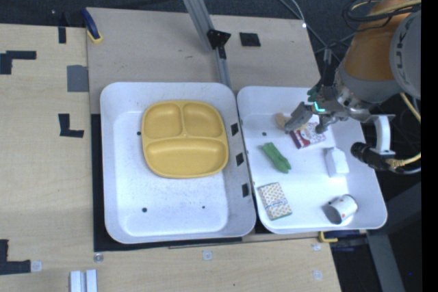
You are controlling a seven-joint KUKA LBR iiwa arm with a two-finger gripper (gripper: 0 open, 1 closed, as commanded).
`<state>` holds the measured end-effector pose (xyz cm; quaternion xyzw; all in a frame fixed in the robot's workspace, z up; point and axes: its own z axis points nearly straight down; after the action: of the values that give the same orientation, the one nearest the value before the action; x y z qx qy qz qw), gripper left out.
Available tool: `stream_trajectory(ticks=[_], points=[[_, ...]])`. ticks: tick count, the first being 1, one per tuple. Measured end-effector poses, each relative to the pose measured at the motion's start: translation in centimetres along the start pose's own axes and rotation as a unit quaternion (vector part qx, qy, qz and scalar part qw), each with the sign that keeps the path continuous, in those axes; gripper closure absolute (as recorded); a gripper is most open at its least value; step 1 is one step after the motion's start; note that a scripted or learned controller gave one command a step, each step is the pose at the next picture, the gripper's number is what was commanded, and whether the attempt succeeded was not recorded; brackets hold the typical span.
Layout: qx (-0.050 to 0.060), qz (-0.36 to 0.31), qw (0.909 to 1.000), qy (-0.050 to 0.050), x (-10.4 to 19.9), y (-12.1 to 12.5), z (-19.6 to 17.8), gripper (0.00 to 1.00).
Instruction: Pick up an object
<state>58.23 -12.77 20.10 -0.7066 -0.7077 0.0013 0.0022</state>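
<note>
My gripper [308,124] hangs over the back part of the right bin [253,100], open, with its two dark fingers spread apart. Just below and between the fingertips lies a small red and white packet [310,138] on the bin floor; I see nothing held between the fingers. A small tan piece [280,119] sits beside the left finger. A green oblong object [276,155] lies left of the packet, toward the bin's middle.
The right bin also holds a white block [335,162], a patterned square packet [274,200] and a grey cup on its side [341,208]. A yellow divided plate [185,138] lies in the left bin [116,174]. A metal pole [198,3] slants at the back.
</note>
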Motion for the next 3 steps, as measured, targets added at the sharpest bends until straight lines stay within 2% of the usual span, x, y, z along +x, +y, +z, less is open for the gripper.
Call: stream_trajectory(ticks=[1, 2, 3], points=[[-0.002, 0.000, 1.0000, 0.000, 0.0, 0.1, -0.1, 0.00], [0.000, 0.000, 1.0000, -0.001, 0.1, -1.0, 5.2, 0.00], [-0.002, 0.000, 1.0000, -0.001, -0.1, -0.7, 11.5, 0.00]])
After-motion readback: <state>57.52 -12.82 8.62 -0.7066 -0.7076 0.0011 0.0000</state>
